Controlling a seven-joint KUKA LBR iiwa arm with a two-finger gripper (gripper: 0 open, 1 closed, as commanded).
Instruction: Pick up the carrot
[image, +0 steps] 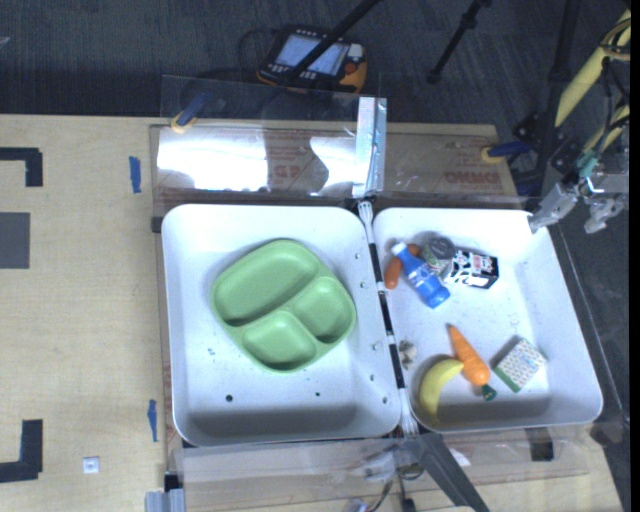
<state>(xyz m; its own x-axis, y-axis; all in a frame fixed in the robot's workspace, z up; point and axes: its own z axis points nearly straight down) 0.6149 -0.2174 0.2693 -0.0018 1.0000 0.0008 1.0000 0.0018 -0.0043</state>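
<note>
The carrot (468, 357) is orange with a small green tip and lies at a slant in the near part of the right bin (560, 300). Its lower end rests against a yellow banana (438, 386). My gripper (578, 196) hangs at the far right corner of the right bin, just outside its rim and well away from the carrot. Nothing shows between its ends.
A blue bottle (421, 278), a round can (438, 248) and a black-and-white carton (472, 268) crowd the right bin's far side. A green-and-white speckled block (520, 364) lies right of the carrot. The left bin (190, 330) holds a green divided plate (285, 303).
</note>
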